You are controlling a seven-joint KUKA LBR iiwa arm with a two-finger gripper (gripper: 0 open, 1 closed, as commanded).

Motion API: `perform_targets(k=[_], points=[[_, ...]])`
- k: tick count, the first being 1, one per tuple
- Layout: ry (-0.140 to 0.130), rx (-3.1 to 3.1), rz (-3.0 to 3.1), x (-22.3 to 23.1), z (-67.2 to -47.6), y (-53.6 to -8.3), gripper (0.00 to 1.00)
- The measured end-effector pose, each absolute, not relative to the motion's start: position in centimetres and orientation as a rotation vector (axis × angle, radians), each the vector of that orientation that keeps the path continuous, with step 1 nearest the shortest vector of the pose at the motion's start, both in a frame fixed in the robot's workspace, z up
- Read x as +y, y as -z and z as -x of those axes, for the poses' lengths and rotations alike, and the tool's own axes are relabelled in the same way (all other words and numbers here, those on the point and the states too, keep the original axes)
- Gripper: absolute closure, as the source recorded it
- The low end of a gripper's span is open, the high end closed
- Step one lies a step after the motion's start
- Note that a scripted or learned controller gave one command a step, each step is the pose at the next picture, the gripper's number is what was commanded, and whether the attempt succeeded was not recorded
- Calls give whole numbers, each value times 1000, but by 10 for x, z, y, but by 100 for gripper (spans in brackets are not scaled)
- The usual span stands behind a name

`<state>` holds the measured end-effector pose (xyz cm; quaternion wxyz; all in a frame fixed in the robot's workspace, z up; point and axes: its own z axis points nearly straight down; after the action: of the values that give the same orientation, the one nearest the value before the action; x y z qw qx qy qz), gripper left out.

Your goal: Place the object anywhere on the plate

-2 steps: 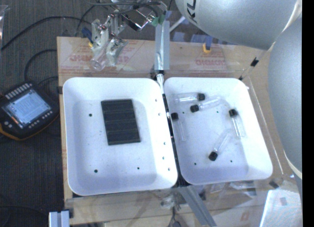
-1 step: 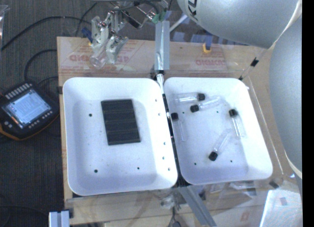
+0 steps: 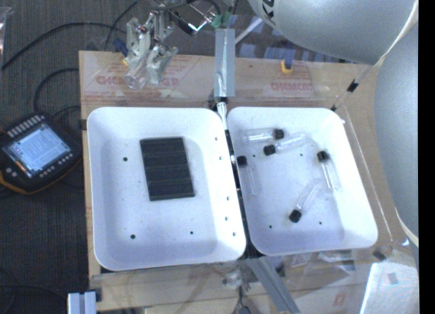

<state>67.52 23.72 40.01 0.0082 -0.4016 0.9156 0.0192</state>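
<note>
Dark ribbed rectangular plate (image 3: 166,168) sits mid left white bin (image 3: 109,238), bare floor all round it. Two-finger gripper (image 3: 146,68) hangs beyond that bin's far rim, fingers slightly parted, seemingly holding a clear vial (image 3: 136,78). Other clear black-capped vials (image 3: 306,200) lie in the right white bin (image 3: 353,231).

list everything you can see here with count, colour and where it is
bins: 2, white, side by side on the bench
plate: 1, black, ridged, rectangular, flat in the middle of the left bin
vials: about 5, clear with black caps, scattered lying down in the right bin; one lies along that bin's left wall
bench board: 1, tan with faded red print, under and behind the bins
metal bar: 1, grey, upright behind the gap between the bins
pendant: 1, black and orange with a lit screen, on the floor left of the bench
cables: a few, dark, on the floor at upper left
arm: 1, grey, upper right
gripper: 1, metal, above the board behind the left bin
</note>
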Motion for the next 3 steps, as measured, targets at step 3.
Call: perform_targets(k=[3], points=[[-89, 2857, 1241, 238, -679, -425, 100]])
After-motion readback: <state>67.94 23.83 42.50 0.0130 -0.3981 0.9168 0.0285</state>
